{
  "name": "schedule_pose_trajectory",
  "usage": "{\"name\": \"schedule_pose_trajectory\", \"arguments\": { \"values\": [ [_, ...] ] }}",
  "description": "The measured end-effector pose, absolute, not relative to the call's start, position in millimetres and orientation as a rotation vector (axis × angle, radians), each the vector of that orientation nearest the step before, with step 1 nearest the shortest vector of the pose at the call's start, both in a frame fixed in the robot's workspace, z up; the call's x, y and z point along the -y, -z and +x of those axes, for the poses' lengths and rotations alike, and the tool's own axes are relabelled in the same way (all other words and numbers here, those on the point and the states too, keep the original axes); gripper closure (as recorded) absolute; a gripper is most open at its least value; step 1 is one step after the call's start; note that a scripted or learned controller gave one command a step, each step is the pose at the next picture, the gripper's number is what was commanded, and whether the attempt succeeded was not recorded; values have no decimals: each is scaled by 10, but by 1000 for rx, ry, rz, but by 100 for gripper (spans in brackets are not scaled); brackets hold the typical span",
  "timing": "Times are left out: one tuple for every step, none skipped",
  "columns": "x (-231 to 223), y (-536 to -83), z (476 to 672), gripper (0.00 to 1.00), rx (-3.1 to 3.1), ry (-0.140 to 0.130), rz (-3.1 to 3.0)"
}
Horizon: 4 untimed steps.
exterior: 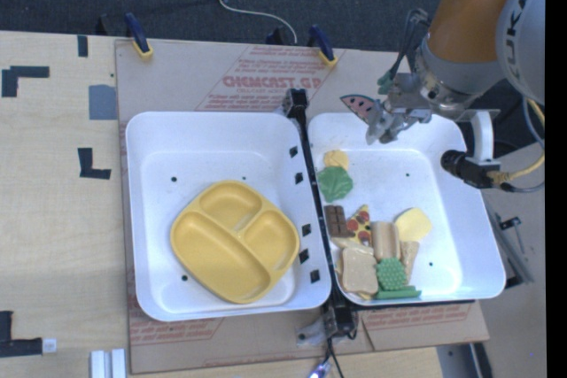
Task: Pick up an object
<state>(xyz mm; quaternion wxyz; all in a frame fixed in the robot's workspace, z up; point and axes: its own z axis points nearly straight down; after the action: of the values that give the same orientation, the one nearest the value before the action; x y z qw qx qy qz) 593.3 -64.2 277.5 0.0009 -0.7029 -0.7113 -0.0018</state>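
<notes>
We are at the approach step: our two-finger gripper (pixel 387 134) hangs at the upper right of the frame, and we cannot tell its jaw state. Candidates, like the round green toy food piece (pixel 335 183), lie lower; next we must descend onto one.

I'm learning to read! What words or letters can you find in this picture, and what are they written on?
"CHEMCAST GP", in red letters on the brown board under the bins; the smaller red print around it is too blurred to read.
"KUKA", only partly readable, on the grey arm at the right edge.
Nothing readable on the bins, the yellow tray or the toy food.
</notes>
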Motion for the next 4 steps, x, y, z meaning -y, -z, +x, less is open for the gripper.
{"name": "schedule_pose_trajectory", "arguments": {
  "values": [
    [723,-2709,5920,0,2219,-9,-2218],
    [920,-1862,5783,0,2210,-19,-2217],
    [911,-1799,5886,0,2218,-10,-2218],
    [891,-3175,5843,0,2228,5,-2226]
  ]
}}
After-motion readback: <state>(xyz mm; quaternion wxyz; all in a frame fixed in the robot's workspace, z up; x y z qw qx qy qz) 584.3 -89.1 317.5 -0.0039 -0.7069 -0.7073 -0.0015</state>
